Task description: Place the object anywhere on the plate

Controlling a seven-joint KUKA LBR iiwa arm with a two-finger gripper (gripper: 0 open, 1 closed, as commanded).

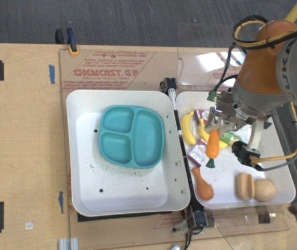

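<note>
Hovering over the right bin (286, 191), the gripper (214, 125) grips the stem end of a toy carrot (212, 145).

The carrot hangs upright between the closed fingers, orange body down, over the left-centre of the right bin. Under and beside it lie a yellow banana (188, 127) near the bin's left wall, a small pink-and-white packet (197, 153), and a green item (230, 137) partly hidden by the gripper. An orange drumstick-shaped toy (203, 185) rests at the bin's front-left corner; two tan bread rolls (255, 187) sit touching each other near its front-right corner. The teal three-compartment plate (132, 136) sits in the centre of the left bin (86, 191), well apart from the carrot, with nothing on it. Both bins stand on a cardboard sheet (112, 69) on the bench.
</note>
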